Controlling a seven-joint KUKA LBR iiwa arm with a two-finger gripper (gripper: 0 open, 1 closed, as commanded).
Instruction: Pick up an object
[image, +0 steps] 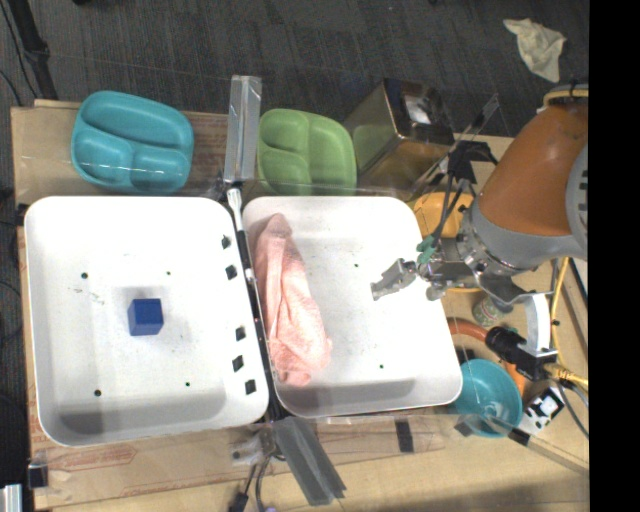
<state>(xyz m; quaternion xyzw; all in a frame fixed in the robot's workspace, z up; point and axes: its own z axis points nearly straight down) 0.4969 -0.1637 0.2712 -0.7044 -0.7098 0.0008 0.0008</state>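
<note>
Small blue cube (146, 316) rests in left white bin (60, 230). Crumpled pink cloth (287, 305) lies along right white bin's (400, 225) left wall. Grey, orange-banded arm (530, 190) extends from right, level; gripper (392, 281) over right bin, apart from cloth. Jaws' opening: cannot tell.

You cannot tell from this slant whether the gripper (392, 282) is open or closed; its tip is small and blurs against the right bin (400, 375) floor. At three o'clock the arm (530, 190) runs out of the picture, its upper part cut off. At four o'clock the teal bowl (488, 397) sits partly behind the right bin's corner. The pink cloth (288, 305) covers the bin floor beneath it, at nine o'clock from the gripper.
</note>
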